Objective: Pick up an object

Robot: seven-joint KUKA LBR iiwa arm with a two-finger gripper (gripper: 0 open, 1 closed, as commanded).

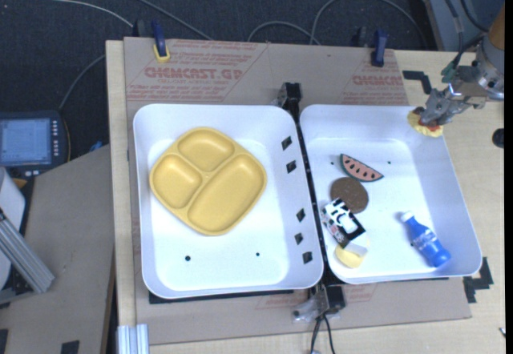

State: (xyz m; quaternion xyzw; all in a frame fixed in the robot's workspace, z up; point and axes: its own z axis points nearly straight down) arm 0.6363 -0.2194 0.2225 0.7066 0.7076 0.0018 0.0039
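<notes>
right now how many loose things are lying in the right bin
5: watermelon slice at the top, brown disc below it, black-and-white pack, yellow piece near the front, blue bottle at right.

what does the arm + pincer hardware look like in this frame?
Little of the arm is in frame: a grey body with dark cables looping behind it. The pincer is small, metallic grey with dark parts and a few green-tinted fittings. Finer markings are too small to read.

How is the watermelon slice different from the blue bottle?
The watermelon slice is red with a dark green rind, while the blue bottle is blue with a white cap. The slice is a flat curved wedge; the bottle is a rounded tube lying on its side. The slice sits toward the far side of the right bin, the bottle toward its near right corner. Both lie untouched in that same bin.
</notes>
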